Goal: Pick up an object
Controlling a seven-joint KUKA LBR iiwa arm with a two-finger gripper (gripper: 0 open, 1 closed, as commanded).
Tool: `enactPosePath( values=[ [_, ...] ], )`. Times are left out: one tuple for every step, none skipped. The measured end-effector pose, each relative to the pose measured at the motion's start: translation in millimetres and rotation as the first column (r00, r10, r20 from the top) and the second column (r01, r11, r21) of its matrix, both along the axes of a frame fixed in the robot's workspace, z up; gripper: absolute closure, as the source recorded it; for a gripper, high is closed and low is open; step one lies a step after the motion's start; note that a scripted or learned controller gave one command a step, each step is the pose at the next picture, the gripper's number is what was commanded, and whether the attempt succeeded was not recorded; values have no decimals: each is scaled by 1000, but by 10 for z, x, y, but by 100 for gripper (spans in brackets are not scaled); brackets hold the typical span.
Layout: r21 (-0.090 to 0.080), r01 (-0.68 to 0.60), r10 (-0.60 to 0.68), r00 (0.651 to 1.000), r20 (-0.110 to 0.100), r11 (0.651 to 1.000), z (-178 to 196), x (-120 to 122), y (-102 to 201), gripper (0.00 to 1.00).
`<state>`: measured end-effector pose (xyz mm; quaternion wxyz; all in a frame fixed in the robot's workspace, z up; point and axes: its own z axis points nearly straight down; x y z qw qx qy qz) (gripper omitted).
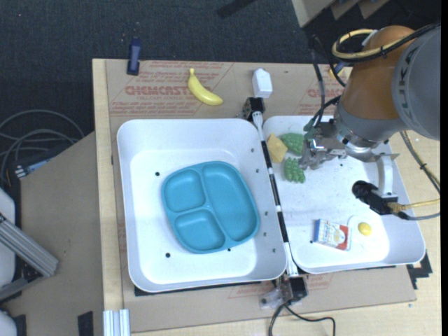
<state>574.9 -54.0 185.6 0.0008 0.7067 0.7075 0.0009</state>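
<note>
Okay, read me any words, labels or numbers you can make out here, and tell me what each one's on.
"CHEMCAST" in red on the board behind the bins, left of the banana.
More red print on the board's right part: too broken up to read.
Small box in the right bin: print too small to read.

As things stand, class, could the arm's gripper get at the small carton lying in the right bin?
Probably yes. The carton lies flat on the right bin floor with nothing on top of it. The gripper hovers over the green items farther back in that bin.
</note>
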Motion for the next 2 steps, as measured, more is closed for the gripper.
enactPosePath(
  values=[
    [-1, 0, 0, 1000, -1, 1000, -9, 200, 47, 100],
    [0, 2, -2, 1000, -5, 1000, -10, 111, 53, 100]
  ],
)
